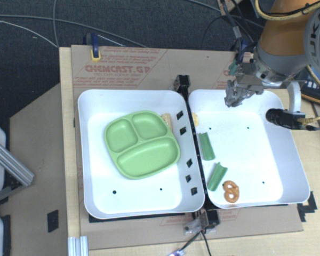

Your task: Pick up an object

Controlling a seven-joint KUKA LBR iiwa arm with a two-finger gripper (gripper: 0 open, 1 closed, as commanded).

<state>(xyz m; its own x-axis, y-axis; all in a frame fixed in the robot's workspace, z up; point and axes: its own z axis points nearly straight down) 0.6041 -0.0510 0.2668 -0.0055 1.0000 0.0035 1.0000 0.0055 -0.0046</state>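
My gripper [234, 98] hangs over the far edge of the right bin [280, 159], well above its floor, with nothing between its fingers. Two green sticks lie by that bin's left wall: one [206, 145] upright along the wall, the other [217, 176] slanted below it. A brown pretzel [231, 191] rests near the front left corner. A small yellow piece [194, 120] sits at the wall's far end. All of these lie to the near left of the gripper.
The left bin [96, 185] holds a green divided plate [142, 143], with a tan item [167, 122] at its far right edge. A black divider with clips [189, 143] runs between the bins. Cardboard [117, 63] lies under both bins.
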